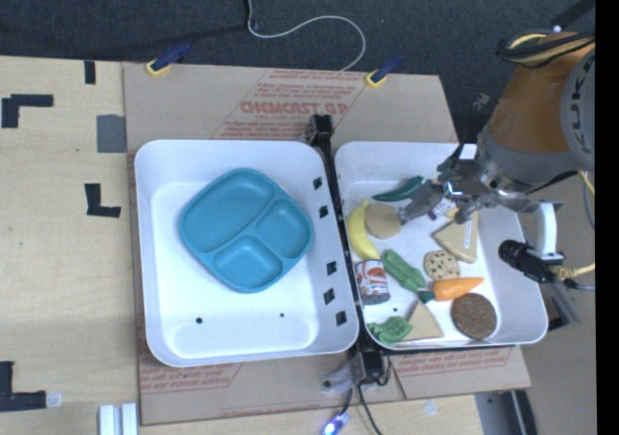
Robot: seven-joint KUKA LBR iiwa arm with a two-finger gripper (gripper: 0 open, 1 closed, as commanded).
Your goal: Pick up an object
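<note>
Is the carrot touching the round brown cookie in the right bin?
Cannot tell. In the camera view the carrot lies just above the brown cookie, their edges meeting or nearly so, with no plain gap or contact visible.

The right bin [503,327] holds a jumble of toy food: a yellow banana [361,232] by the left wall, a tan round piece [383,222] beside it, a green pod [404,270] and a small can [373,280] in the middle, an orange carrot [456,287], a spotted cookie [440,264], a brown round patty [474,315], and leafy greens [392,330] at the near edge.
</note>
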